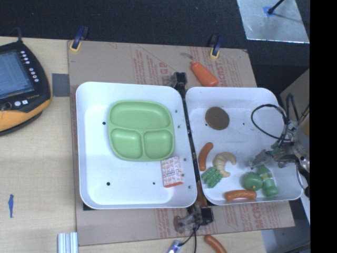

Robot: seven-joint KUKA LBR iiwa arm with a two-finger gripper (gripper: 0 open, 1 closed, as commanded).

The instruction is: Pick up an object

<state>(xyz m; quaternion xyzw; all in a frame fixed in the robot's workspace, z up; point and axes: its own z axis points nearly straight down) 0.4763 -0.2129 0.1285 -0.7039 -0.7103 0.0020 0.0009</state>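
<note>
In the camera view, the end effector [266, 159] sits low at the right bin's [237, 95] right side, just above and right of the green toy vegetable [254, 181] lying below-left of it, its opening impossible to judge amid dark cabling and blur.

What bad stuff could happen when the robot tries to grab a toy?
The gripper sits right above the green pepper, which looks round and might slip away. The sausage lies close beside it, so the fingers could bump it. The black cable loops nearby and might snag.
</note>
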